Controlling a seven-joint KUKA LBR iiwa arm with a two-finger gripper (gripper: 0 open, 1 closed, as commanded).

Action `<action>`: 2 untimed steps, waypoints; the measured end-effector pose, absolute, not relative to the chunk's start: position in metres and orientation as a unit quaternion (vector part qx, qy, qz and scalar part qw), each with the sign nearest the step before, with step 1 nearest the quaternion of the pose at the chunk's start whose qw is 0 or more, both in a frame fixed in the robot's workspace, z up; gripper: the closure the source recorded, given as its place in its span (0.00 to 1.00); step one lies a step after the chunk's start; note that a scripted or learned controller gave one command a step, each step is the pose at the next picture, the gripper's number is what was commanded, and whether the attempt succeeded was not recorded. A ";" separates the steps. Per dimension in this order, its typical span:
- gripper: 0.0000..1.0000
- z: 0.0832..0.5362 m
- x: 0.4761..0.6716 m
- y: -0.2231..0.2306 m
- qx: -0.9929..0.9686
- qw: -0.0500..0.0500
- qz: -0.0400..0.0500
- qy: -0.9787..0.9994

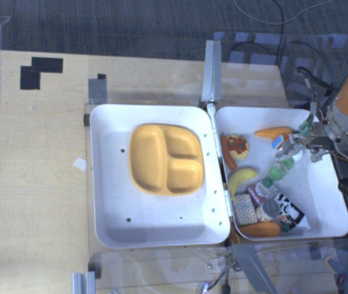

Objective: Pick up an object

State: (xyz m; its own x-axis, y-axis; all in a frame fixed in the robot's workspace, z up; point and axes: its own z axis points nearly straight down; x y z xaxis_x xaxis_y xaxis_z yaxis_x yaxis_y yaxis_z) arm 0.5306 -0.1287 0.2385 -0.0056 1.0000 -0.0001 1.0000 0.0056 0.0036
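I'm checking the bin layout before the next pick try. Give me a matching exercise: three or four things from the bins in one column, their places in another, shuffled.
Things:
1. yellow divided tray
2. carrot
3. banana
4. gripper

Places:
A. right bin, near its top wall
B. above the right bin, just below the carrot's tip
C. middle of the left bin
D. right bin, by the divider

Pairs: 1-C, 2-A, 3-D, 4-B

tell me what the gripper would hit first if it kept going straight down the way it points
Probably the green bottle lying just below the gripper in the right bin; depth is hard to judge from this slant.
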 end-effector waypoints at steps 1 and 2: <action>0.00 0.103 0.524 -0.147 0.695 0.010 0.006 0.719; 0.00 0.088 0.612 -0.147 0.674 0.004 0.003 0.739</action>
State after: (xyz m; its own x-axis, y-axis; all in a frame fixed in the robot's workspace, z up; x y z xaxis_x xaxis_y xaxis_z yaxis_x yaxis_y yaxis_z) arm 0.6116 -0.1470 0.0881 -0.0927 0.9957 -0.0014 0.9956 0.0927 0.0100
